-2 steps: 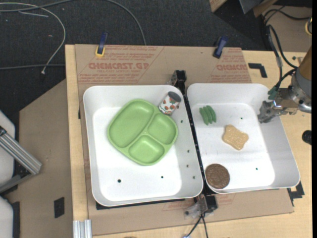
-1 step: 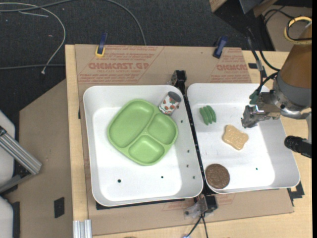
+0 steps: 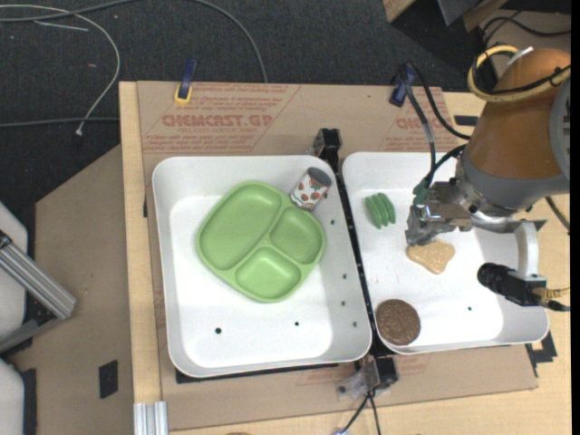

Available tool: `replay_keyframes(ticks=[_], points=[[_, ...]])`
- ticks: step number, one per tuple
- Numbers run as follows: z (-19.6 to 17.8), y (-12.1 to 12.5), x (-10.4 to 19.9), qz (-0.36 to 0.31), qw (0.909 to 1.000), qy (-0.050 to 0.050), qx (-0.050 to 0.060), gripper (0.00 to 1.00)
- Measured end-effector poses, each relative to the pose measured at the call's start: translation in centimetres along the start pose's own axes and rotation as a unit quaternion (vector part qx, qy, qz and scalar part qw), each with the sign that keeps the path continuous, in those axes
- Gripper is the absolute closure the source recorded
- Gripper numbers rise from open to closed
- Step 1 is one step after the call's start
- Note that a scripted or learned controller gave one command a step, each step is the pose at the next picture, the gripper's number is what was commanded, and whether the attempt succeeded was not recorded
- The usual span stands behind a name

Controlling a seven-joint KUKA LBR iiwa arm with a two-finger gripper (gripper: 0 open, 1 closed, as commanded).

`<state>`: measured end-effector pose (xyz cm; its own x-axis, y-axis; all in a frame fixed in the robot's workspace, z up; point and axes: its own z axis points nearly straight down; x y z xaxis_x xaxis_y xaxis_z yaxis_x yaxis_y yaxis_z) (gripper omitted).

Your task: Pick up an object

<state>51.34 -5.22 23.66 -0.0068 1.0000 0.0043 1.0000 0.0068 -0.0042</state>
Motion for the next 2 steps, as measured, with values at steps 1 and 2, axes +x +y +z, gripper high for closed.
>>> replay_keyframes(ticks=[1,2], points=[[-0.6,-1.0,5.6,0.000,1.0000,0.000,-0.001,1.00],[0.8,-1.3,10.2,0.001,1.0000,-0.001,0.000,1.00]])
